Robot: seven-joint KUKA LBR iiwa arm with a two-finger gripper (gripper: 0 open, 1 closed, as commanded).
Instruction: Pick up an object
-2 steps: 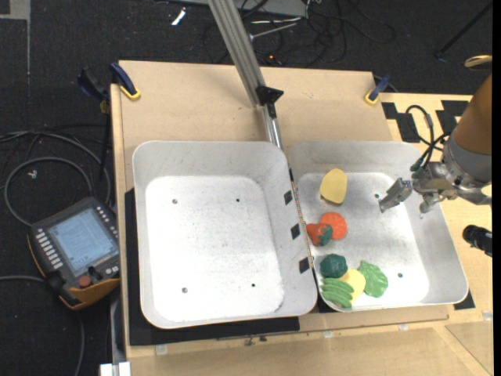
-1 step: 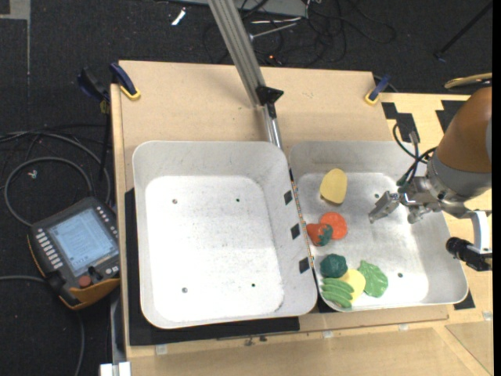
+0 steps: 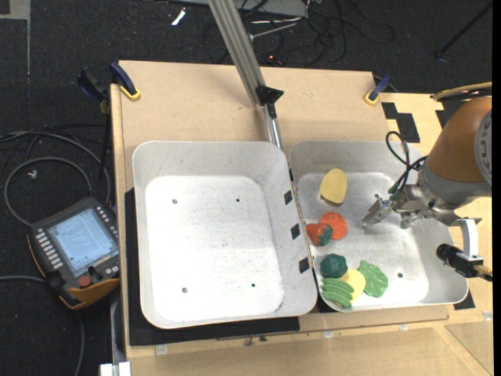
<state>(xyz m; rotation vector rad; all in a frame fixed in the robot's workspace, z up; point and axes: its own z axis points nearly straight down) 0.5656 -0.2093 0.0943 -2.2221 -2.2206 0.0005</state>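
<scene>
Fingers [image 3: 376,212] hover over right bin [image 3: 407,265], beside tomato [image 3: 329,227].

White bins [image 3: 156,171] hold yellow [image 3: 333,186], red [image 3: 327,229] and green toys [image 3: 333,265].

left bin [image 3: 149,163] | pendant [image 3: 74,245] on floor, left | clamps [image 3: 125,82] at bench corners

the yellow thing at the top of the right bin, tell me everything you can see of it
The pale yellow object is a smooth, rounded lump, matte like soft plastic or foam, somewhat taller than wide with a flatter lower edge. It lies on the floor of the right bin, in its upper left part, near the wall shared with the left bin. Nothing appears to touch it: the red-orange object sits just below with a small gap, and the gripper is off to its right, apart from it.
</scene>
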